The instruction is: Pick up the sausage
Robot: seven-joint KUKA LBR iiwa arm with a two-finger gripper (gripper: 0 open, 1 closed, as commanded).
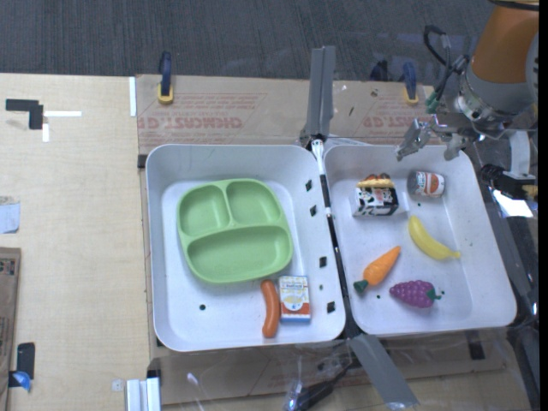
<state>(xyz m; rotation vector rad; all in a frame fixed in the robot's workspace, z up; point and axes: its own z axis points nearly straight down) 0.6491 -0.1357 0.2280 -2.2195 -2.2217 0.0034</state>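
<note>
The sausage, orange-red and slim, lies in the left bin near its front edge, right beside a small carton. My gripper hovers above the back edge of the right bin, far from the sausage. Its fingers are spread open with nothing between them.
A green divided plate fills the middle of the left bin. The right bin holds a cow-patterned carton, a small can, a banana, a carrot and purple grapes.
</note>
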